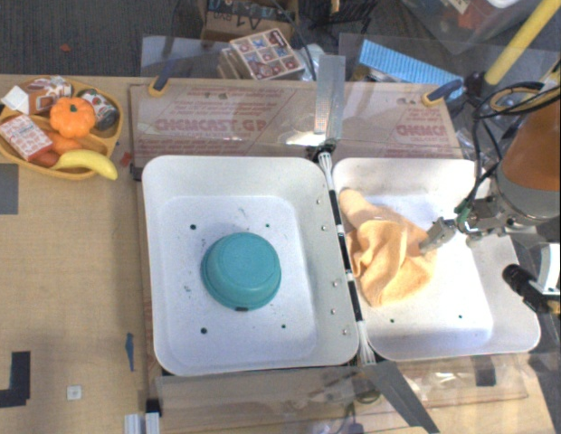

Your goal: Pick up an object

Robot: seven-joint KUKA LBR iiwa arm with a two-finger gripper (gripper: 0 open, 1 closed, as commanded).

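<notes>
A crumpled yellow-orange cloth (386, 251) lies in the left half of the right white bin (461, 333). A teal bowl (242, 270) sits upside down in the middle of the left white bin (172, 206). My gripper (441, 234) reaches in from the right and its tip is at the cloth's right edge, low over the bin floor. The orange-banded wrist (534, 165) stands above the right bin's right rim.
A yellow dish of toy food (59, 129) sits on the bench at the far left. Cardboard sheets (226, 120) and a metal divider (329, 102) lie behind the bins. Cables (498, 125) hang by the arm at the right.
</notes>
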